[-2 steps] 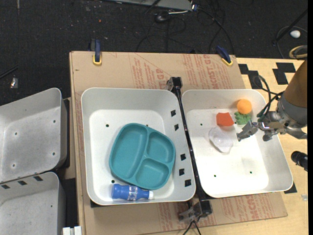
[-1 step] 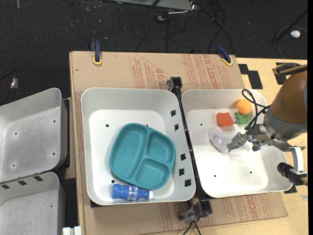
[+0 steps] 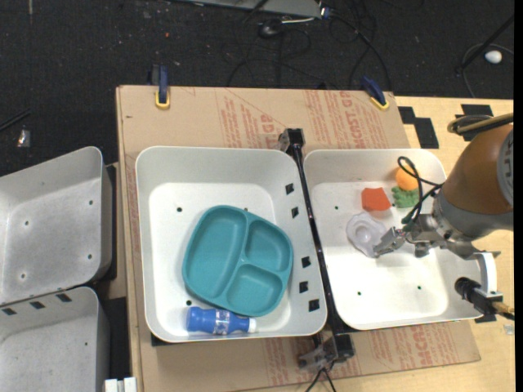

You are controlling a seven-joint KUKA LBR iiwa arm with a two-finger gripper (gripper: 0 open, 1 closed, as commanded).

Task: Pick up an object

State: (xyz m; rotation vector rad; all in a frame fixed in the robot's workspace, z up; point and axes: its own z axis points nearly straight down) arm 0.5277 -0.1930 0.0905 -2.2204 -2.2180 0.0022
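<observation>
Gripper (image 3: 391, 242) hangs low in the right bin (image 3: 384, 309) beside a clear cup (image 3: 362, 233) — finger state impossible to tell — near the bin's middle.

Fixed overhead slant across both bins (image 3: 147, 219)

The 2 white bins (image 3: 219, 163) look like smooth plastic. The teal plate (image 3: 237, 260) is smooth plastic too. The table (image 3: 245, 117) is rough brown board.

- Two white bins (image 3: 155, 170)
- One teal divided plate (image 3: 238, 260)
- One blue bottle (image 3: 216, 322)
- One red block (image 3: 375, 199)
- One clear cup (image 3: 362, 233)
- One orange ball (image 3: 406, 178)
</observation>
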